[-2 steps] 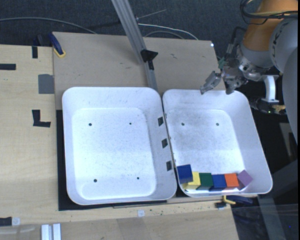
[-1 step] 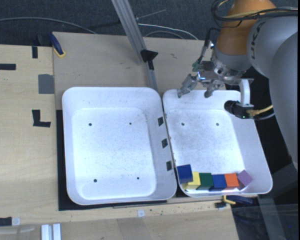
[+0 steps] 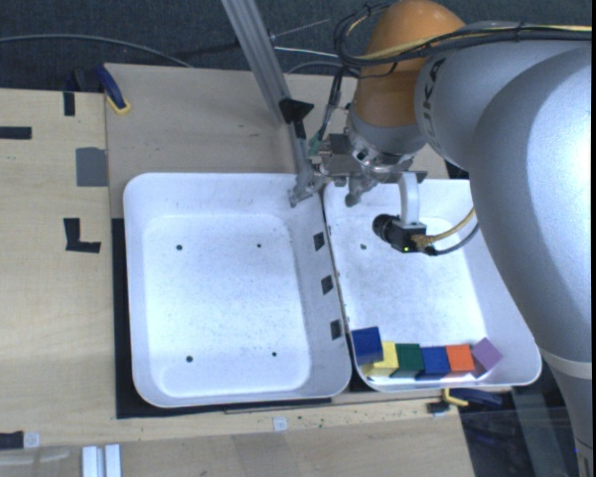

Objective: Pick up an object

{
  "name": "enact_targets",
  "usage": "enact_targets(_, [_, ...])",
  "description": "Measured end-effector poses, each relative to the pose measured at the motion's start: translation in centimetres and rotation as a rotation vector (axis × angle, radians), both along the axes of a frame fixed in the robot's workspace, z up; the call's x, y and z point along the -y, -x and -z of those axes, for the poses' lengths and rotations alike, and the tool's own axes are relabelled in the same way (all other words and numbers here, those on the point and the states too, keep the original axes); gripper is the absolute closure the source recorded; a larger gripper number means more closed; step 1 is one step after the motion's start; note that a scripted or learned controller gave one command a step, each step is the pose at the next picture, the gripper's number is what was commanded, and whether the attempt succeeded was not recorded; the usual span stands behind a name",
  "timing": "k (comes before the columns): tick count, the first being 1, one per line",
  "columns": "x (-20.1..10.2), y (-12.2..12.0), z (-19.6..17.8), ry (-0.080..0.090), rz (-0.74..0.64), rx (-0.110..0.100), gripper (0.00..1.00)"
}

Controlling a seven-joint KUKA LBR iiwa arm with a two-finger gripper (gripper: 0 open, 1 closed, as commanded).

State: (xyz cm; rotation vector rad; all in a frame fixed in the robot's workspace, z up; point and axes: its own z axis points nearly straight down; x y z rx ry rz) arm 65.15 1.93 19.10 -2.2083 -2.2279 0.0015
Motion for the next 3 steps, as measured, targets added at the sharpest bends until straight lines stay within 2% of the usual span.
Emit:
enact_targets(1, [-6.1, 4.6, -18.2, 0.0, 0.003, 0.011, 0.0])
enact_targets(2, [8.3, -2.7, -17.7, 0.007, 0.015, 0.005, 0.0])
enact_targets(3, [3.0, 2.1, -9.7, 0.002, 0.004, -0.008, 0.0])
